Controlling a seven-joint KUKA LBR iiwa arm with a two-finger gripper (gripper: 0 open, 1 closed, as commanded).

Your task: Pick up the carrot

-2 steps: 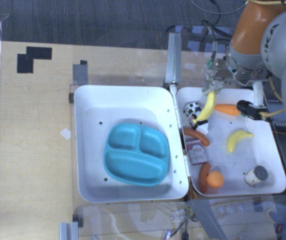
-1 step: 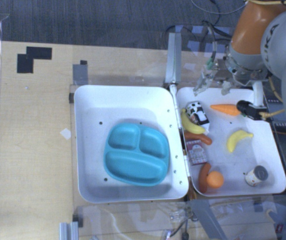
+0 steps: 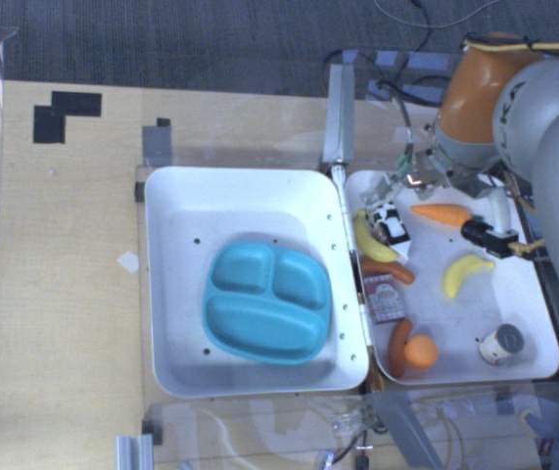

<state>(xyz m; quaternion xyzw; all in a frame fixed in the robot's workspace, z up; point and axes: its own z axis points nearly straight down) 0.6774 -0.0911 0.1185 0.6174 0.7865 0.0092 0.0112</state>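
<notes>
Left half of frame: pale wood surface (image 3: 64, 292), black markers at upper left. Left bin (image 3: 171, 360) at centre holds a blue sectioned tray (image 3: 267, 302), flat, nothing on it.

Right bin (image 3: 538, 355), centre-right to right: along its left wall a yellow banana (image 3: 372, 240), a sausage (image 3: 389, 269) just below it, a small reddish packet (image 3: 384, 298) under that. Lower down, a second sausage (image 3: 397, 341) touching an orange fruit (image 3: 419, 353). A smaller yellow banana (image 3: 463, 273) lies mid-bin. A small cup-like object (image 3: 501, 342) sits in the lower right corner.

Carrot (image 3: 441, 214): upper part of the right bin, lying roughly level, on the bin floor by the look of it, apart from the bananas.

Arm (image 3: 543, 116) fills the upper right. End effector (image 3: 389, 219) appears as a dark-and-white part low in the bin just left of the carrot, near the banana's top end. Finger state: cannot tell; too small and cluttered. Nothing visibly gripped.

Judgement: approach step, grasp not yet made. The end effector looks offset left of the carrot. Next move calls for a shift rightward over the carrot's middle, fingers straddling its narrow width, then closing and lifting clear of the banana.
</notes>
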